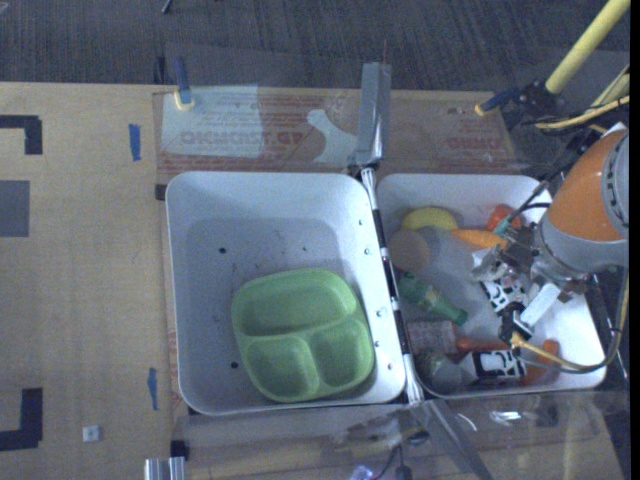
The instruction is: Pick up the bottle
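The bottle (430,299) lies by the right bin's (455,186) left wall, not picked up. The gripper (508,286) hovers nearby; I cannot tell its state.

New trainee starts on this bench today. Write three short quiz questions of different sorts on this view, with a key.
1. True or false: the green divided tray lies in the left bin.
2. Which bin holds the green bottle? A) left bin B) right bin C) neither.
3. Fill in: the gripper hangs over the ____ bin.

Key
1. True. The tray has three compartments and sits toward that bin's near side.
2. B. The bottle lies on its side near the divider, between the brown ball and the clutter at the near wall.
3. Right. It hangs to the right of the bottle, apart from it.
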